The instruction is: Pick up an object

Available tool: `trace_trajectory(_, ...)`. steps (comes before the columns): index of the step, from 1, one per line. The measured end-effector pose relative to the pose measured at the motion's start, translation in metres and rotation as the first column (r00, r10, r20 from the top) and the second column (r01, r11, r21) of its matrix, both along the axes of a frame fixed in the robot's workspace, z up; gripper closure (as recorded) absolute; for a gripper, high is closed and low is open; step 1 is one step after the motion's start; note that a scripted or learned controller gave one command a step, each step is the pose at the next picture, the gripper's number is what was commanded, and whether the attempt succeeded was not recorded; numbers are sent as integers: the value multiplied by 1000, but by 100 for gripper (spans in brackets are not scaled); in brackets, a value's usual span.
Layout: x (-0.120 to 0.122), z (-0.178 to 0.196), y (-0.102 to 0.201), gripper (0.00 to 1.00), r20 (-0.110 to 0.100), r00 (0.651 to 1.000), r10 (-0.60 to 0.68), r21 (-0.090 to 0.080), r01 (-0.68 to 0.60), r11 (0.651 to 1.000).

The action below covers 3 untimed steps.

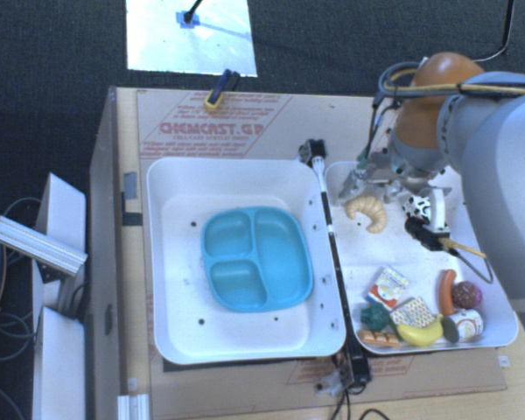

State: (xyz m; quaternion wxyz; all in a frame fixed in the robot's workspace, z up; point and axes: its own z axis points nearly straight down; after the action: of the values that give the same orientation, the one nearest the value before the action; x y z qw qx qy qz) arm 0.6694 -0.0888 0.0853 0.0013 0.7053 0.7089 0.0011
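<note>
A curved, golden-tan croissant (368, 211) lies in the right bin (499, 326).

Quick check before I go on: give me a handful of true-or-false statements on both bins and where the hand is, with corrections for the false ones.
1. The blue divided tray lies in the left bin. True.
2. The croissant sits in the left bin. False: it lies in the right bin, near its far end.
3. The hand is over the far end of the right bin, close to the croissant. True.
4. The banana is in the tray's compartments. False: it lies at the near end of the right bin, among the other toy foods.
5. The tray has three compartments. True.
</note>
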Motion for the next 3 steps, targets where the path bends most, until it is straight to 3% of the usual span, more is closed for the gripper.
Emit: trace_trajectory(3,0,0,4,0,-1,1000,0,-1,0,1000)
